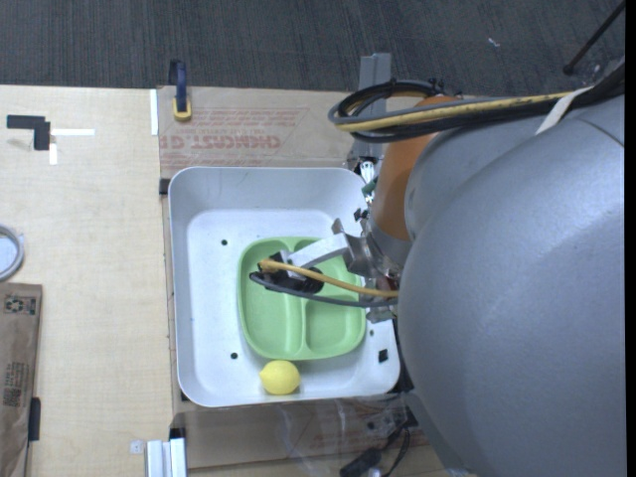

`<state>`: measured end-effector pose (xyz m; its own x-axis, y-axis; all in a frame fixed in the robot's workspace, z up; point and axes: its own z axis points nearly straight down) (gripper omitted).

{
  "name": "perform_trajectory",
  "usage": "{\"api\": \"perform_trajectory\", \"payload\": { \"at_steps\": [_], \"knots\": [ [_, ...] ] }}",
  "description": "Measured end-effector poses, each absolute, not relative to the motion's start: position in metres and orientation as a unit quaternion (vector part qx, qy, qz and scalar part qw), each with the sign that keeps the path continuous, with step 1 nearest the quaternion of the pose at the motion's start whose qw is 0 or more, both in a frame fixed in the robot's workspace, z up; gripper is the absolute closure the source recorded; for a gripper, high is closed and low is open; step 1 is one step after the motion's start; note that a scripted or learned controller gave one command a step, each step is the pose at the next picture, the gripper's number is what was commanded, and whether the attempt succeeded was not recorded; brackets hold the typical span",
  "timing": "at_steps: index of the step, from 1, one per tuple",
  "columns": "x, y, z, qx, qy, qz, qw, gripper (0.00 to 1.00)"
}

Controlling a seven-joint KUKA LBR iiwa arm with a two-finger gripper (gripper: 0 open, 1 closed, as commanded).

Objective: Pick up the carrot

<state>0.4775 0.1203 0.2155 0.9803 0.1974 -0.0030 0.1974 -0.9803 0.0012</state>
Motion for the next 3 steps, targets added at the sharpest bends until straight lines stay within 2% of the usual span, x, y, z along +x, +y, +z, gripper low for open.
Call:
{"api": "perform_trajectory", "payload": {
  "at_steps": [1, 2, 3],
  "knots": [
    [0.477, 0.056, 0.213, 0.977, 0.212, -0.0034, 0.0, 1.0],
    [0.484, 0.024, 0.208, 0.953, 0.302, -0.004, 0.0, 1.0],
    [0.54, 0.009, 0.226, 0.868, 0.496, -0.0025, 0.0, 1.0]
  ]
}}
